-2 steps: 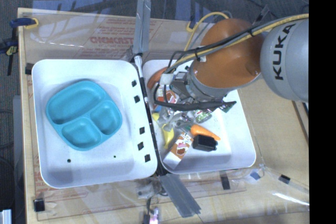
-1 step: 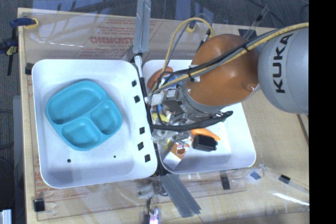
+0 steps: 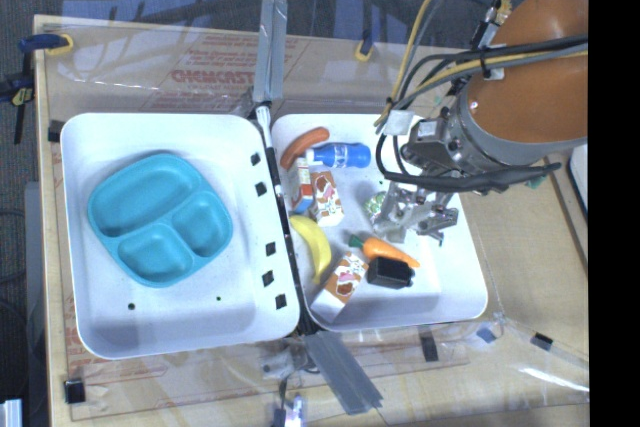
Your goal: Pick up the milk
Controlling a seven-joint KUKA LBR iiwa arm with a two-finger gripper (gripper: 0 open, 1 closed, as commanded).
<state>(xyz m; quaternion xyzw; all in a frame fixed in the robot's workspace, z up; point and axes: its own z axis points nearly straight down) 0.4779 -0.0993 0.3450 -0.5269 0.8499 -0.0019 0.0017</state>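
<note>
At the near edge of the right bin (image 3: 462, 300) a small carton (image 3: 343, 278) is seen lying tilted, with a black block (image 3: 389, 274) just beside it and a carrot (image 3: 388, 251) touching that block. A banana (image 3: 316, 246) lies against the divider between the bins. Farther back, the milk (image 3: 322, 196) (a small printed carton) lies near the divider, in front of a blue bottle (image 3: 341, 155) and a sausage (image 3: 303, 146). The tool (image 3: 417, 215) is held low over the right bin, well apart from the milk; whether it is apart or together cannot be told. A blue sectioned plate (image 3: 160, 217) is seen in the left bin (image 3: 85, 315).
</note>
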